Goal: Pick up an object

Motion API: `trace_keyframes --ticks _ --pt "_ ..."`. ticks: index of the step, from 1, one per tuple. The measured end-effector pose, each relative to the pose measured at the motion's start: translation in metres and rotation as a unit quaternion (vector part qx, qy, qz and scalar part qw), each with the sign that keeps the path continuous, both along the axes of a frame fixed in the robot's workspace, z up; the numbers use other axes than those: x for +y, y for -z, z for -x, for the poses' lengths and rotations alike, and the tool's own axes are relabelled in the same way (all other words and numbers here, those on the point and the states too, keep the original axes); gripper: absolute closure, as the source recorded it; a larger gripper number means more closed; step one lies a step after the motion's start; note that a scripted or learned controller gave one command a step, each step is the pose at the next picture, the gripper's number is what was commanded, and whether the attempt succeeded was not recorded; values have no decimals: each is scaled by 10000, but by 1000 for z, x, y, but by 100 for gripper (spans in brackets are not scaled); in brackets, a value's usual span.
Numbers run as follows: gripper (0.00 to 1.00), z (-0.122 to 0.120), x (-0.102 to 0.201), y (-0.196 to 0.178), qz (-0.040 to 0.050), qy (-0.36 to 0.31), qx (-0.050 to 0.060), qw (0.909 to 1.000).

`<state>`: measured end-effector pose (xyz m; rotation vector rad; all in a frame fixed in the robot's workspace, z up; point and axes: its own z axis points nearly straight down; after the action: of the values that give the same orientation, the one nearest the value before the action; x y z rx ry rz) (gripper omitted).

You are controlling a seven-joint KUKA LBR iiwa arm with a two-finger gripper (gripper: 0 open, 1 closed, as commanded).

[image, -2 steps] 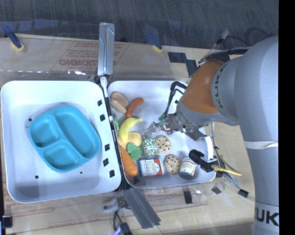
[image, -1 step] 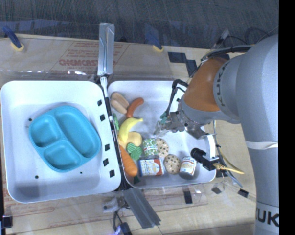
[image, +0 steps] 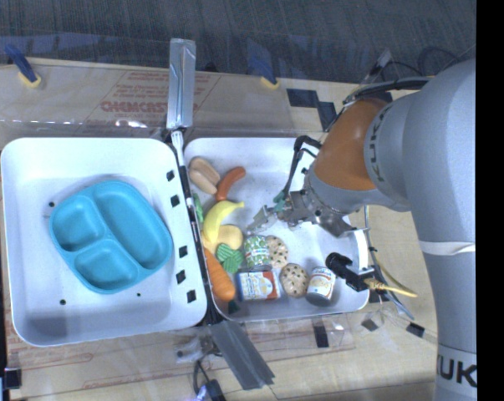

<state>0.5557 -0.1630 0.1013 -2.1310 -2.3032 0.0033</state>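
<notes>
My gripper (image: 267, 215) hangs over the middle of the right bin (image: 268, 153), reaching in from the right under the grey arm with its orange band. Just to its left lies a yellow banana (image: 219, 216). Below it sit a green packet (image: 256, 250) and a cookie (image: 276, 246). Nothing shows held in the gripper. Further back lie a tan bread roll (image: 204, 174) and an orange sausage (image: 231, 182).
Along the right bin's front lie a carrot (image: 221, 280), a green leafy piece (image: 232, 258), a small carton (image: 257, 285), a second cookie (image: 294, 279) and a small can (image: 321, 284). The left bin (image: 34, 307) holds a blue divided tray (image: 109, 236).
</notes>
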Motion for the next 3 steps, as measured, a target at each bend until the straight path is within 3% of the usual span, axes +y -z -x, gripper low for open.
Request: trace_keyframes --ticks 1,2,3 --pt "0 -16 43 9 -9 -877 -7 9961" --pt "0 39 -2 9 5 -1573 -19 9876" --pt "100 38 -1 -1 1 -1603 -25 9871"
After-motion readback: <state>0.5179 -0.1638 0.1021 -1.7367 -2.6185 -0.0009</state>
